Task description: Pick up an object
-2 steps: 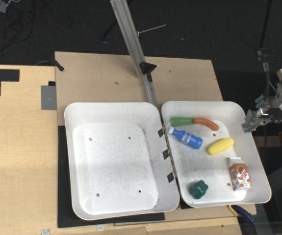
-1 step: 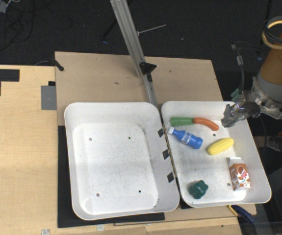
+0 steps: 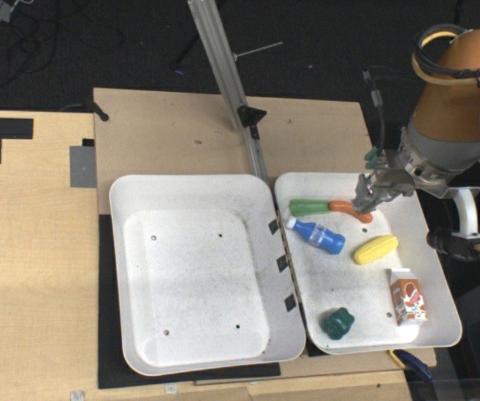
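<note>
Camera view: the gripper [image 3: 365,200] sits low over the carrot [image 3: 327,208] in the right bin [image 3: 440,328], seemingly at its orange end; jaw state unclear. Nothing looks lifted; pickup remains.

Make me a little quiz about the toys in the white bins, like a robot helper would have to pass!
1. True or false: the yellow corn lies in the left bin.
2. Which toy sits nearest the gripper? A) green lump B) carrot C) small carton
3. Fill in: the blue bottle has a ____ cap.

Key
1. False: it lies in the right bin.
2. B: the gripper is right at the carrot's orange end.
3. White.
</note>
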Controlling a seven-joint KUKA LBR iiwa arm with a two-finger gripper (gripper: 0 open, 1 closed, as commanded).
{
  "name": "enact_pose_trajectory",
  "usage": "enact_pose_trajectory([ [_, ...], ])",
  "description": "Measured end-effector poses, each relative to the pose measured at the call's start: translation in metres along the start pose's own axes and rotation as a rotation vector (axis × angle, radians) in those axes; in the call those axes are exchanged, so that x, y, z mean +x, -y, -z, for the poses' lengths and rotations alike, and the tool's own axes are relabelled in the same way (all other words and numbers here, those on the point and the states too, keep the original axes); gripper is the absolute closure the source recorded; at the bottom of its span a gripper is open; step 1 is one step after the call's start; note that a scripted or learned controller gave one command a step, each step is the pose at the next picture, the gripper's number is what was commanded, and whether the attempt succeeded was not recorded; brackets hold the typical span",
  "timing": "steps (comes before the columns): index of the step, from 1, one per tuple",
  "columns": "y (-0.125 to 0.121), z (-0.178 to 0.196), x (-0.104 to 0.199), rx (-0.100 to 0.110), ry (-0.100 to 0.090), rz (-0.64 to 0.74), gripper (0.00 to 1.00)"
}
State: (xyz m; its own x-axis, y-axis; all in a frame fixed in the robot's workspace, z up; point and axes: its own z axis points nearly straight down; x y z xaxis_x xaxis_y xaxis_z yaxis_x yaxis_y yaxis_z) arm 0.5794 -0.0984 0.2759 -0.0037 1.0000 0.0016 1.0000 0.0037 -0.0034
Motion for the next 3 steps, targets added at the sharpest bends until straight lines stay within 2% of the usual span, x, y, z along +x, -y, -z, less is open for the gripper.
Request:
enact_pose_trajectory([
  [1, -0.022, -0.006, 0.055, -0.002, 0.000, 0.001, 1.00],
  [2, -0.030, -0.026, 0.101, 0.002, 0.000, 0.000, 1.00],
  [3, -0.052, -0.028, 0.151, -0.002, 0.000, 0.001, 1.00],
])
